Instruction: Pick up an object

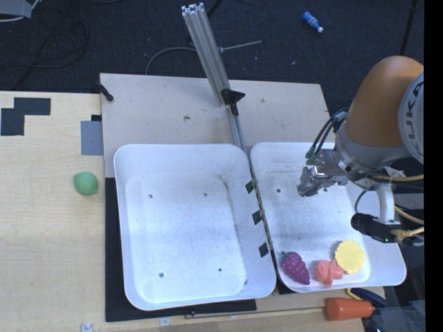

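My gripper (310,187) hangs over the upper middle of the right bin (291,159), well above the toys and apart from them. Along that bin's front edge lie a purple bunch of grapes (295,267), a pink-orange toy (327,271) and a yellow round toy (350,256). Nothing shows between the gripper and the bin floor under it.
The left bin (181,223) sits beside the right one, with black clips on the shared rim. A green ball (86,183) rests on the wooden bench at far left. An orange carrot-like toy (349,308) lies outside the right bin's front. A metal rail (211,50) slants behind the bins.
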Motion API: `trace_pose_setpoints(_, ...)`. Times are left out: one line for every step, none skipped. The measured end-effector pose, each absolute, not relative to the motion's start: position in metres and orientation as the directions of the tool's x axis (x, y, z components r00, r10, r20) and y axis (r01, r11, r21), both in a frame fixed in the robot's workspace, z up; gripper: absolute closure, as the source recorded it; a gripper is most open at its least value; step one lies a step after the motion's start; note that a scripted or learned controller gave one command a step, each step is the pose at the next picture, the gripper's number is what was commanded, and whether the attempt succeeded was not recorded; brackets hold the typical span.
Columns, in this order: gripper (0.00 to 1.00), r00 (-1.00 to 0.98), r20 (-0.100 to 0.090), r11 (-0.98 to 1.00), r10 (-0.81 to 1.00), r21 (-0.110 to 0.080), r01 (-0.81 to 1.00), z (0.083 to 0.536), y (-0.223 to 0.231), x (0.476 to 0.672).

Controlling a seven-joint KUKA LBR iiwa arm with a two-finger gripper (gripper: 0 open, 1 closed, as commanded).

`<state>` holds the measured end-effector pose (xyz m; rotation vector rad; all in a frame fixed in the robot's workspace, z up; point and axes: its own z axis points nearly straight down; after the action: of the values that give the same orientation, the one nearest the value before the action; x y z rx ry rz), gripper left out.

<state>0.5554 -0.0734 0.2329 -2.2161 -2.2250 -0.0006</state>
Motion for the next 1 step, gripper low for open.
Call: trace_pose_setpoints(1.0,-0.004,0.001,0.004,1.0,0.0,1.0,0.2406,-0.0201,0.5548)
